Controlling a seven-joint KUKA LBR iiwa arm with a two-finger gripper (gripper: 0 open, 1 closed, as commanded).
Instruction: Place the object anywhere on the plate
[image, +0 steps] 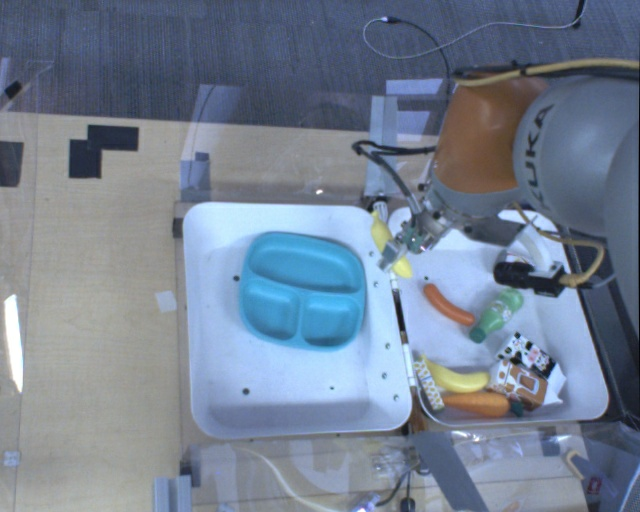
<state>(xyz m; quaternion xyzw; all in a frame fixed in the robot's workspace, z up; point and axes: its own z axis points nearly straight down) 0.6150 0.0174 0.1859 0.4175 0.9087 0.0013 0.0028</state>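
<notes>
We see a yellow toy at the top left corner of the right bin, just beside the wall shared with the left bin. The claw sits at the toy's right side, with a second yellow patch showing just below its tip; we cannot tell whether its fingers are apart or together, nor whether they grip the toy. The blue plate, split into three compartments, lies in the left bin, well apart from the toy.

Behind the claw rises the grey arm with its orange band; on the arm we read the letters "KUKA".

Elsewhere in the right bin lie an orange carrot, a green bottle, a banana, a second carrot and a printed carton whose writing is too small to read. Both bins rest on the pale wooden counter.
</notes>
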